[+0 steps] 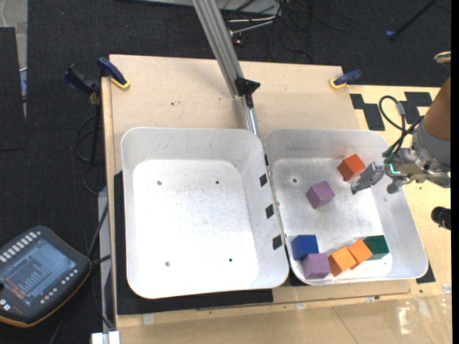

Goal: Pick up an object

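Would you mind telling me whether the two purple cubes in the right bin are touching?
Apart. The camera view shows one purple cube near the bin's middle and the other purple cube by the near rim, with bare white floor between them.

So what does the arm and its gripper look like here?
The arm is grey, with an orange band at the frame's edge above the wrist. A black cable loops beside it. The gripper is grey metal with two fingers and a small teal-green spot on its body.

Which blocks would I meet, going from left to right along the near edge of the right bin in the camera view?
Blue block → purple block → orange block → green block, all lying in the right bin.
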Motion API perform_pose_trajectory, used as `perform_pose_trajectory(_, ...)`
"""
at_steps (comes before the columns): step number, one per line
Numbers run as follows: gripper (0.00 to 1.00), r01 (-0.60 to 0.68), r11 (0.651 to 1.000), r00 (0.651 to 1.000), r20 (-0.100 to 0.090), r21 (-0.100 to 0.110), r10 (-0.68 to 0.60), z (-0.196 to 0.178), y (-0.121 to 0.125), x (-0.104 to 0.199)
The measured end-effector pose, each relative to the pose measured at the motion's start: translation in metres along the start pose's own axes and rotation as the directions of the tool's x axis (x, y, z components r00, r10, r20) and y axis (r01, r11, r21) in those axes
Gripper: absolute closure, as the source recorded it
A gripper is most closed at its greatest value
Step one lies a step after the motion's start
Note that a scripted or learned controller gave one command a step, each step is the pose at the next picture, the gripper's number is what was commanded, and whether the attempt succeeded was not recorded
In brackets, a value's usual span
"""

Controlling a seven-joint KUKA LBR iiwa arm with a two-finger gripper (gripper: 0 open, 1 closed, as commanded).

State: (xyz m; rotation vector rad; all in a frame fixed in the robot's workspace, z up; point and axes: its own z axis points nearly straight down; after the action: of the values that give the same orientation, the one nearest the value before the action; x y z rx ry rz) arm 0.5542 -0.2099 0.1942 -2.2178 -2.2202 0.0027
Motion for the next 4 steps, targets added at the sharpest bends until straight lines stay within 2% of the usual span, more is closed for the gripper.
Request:
perform_pose_trajectory(1,0.0,0.001,1.0,1.0,0.001,-0.004,-0.001,-0.002,0.001,0.0)
perform_pose_trajectory(2,0.0,0.001,1.0,1.0,-0.001,0.002,-0.001,0.059,0.003,0.009)
perform_pose_trajectory(3,0.0,-0.001,1.0,1.0,0.002,-0.002,0.001,0.101,0.003,0.009)
perform_pose_trajectory(4,1.0,-0.001,1.0,1.0,0.002,-0.006,0.001,0.089,0.004,0.009)
